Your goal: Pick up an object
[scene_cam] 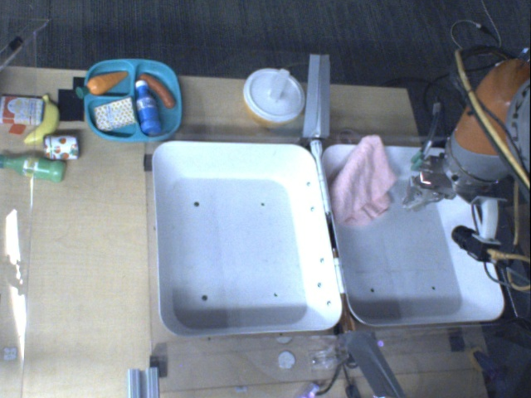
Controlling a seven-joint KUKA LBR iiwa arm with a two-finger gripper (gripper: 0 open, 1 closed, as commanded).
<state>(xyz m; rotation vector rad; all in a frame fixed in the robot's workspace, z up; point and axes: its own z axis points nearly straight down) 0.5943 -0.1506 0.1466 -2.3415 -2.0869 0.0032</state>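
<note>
Nearest the lens, the arm's orange band (494, 98) and grey wrist hang over the right bin (415, 272), with the tool (421, 191) low near that bin's far right corner. Whether the tool is open or closed cannot be told from this angle, and nothing can be seen in its grip.

The only thing in either bin is a pink cloth (363, 181), crumpled against the right bin's far left wall, near the tool but apart from it. That is the likely target. To grasp it well, the tool should probably shift left until it is over the thickest bunch of the cloth, come down straight, and close on a raised fold rather than a flat edge. Soft fabric can slip out, and the bin wall close beside it leaves little room on that side.

Both bins are smooth, shallow and white; the left bin (241, 239) sits alongside. On the wooden counter (83, 247) beyond are a blue tray (170, 98) of toy food, a lidded cup (275, 95), a banana (44, 121), a small can (61, 147) and a green bottle (33, 167). Dark carpet (207, 15) lies behind the counter.
</note>
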